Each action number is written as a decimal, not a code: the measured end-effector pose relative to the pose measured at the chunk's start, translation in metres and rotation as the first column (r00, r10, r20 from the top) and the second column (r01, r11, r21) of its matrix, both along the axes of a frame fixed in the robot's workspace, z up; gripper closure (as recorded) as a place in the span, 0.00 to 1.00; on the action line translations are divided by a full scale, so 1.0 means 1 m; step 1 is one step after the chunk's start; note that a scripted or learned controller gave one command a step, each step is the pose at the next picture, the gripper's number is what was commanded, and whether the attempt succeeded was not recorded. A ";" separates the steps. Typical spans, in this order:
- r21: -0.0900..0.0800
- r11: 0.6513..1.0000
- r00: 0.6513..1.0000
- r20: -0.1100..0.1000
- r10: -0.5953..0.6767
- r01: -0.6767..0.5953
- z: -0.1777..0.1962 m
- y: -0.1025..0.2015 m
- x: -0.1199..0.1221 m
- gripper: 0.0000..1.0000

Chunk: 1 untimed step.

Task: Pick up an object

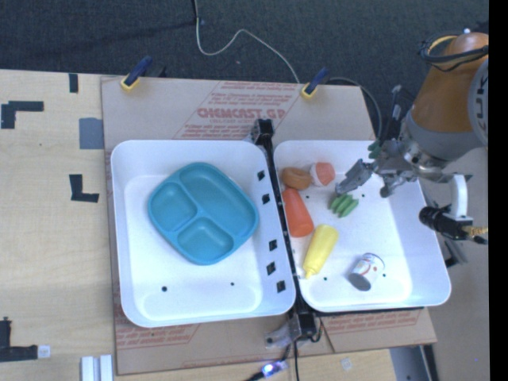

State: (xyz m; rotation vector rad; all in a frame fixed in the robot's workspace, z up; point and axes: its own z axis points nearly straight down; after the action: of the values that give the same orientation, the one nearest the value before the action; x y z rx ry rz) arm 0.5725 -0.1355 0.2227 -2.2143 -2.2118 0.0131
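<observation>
My gripper [367,186] hangs over the right bin [413,236], at its upper middle, with its two fingers spread open and nothing between them. One dark fingertip [347,184] sits just above a small green object [344,205]. To the left lie a brown and orange-white piece [308,175], an orange carrot-like piece [298,212] along the divider, and a yellow bottle [319,249]. A small grey and white object [363,271] rests near the bin's front.
The left bin [139,284] holds a blue sectioned plate [203,212]. A black clip strip [271,213] runs along the seam between the bins. The arm's orange band [452,78] and cabling stand at the right edge.
</observation>
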 end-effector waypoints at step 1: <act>-0.002 1.000 1.000 0.011 0.003 -0.003 0.006 0.000 0.002 0.00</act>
State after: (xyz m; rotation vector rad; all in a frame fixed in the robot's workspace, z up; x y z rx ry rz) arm 0.5748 -0.1352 0.2283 -2.2169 -2.2219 0.0034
